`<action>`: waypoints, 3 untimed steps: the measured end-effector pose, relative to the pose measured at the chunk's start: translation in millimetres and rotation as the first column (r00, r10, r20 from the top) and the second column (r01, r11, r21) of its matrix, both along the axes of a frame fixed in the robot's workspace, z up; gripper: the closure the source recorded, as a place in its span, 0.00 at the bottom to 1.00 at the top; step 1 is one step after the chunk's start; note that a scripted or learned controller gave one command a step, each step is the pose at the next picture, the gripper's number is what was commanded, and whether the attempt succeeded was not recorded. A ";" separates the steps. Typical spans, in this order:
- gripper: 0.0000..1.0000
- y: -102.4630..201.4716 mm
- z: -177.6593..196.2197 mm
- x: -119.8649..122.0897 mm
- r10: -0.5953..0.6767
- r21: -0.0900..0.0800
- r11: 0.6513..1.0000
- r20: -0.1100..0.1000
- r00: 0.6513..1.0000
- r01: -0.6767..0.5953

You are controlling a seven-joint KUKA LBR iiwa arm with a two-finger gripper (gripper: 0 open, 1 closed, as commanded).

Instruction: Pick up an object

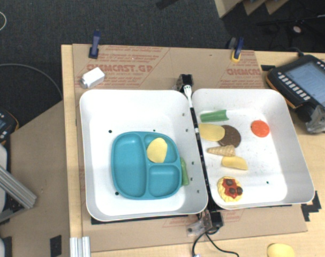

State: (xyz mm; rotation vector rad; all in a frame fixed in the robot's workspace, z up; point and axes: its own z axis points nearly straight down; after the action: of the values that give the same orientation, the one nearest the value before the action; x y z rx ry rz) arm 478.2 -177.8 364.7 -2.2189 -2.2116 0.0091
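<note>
the landmark here is the black clip seam [193,123] where the two white bins meet. just right of it, in the right bin [291,143], lie the candidates: a green stick [213,115] at the top, a pale yellow piece [211,131] touching a brown disc [230,136], a cone [220,150], a yellow wedge [235,163] and a small pizza [229,188] lowest down. an orange disc [260,128] sits farthest right of the seam, apart from the rest. left of the seam, a teal divided tray [131,167] holds a yellow oval [157,150]. the gripper's state i cannot tell. the orange disc looks the best target: nothing crowds it, so a straight descent with the gripper centred over it should work.
</note>
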 end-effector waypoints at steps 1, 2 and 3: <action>1.00 -49.5 132.4 1.1 0.000 -0.012 1.000 0.027 1.000 0.001; 1.00 -45.4 22.3 0.5 0.002 0.001 1.000 0.001 1.000 -0.002; 1.00 -44.7 -33.1 58.8 0.007 0.000 1.000 0.006 1.000 -0.007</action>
State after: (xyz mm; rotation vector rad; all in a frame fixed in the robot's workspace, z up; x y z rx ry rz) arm 537.1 -222.5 331.6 -2.2142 -2.2220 0.0028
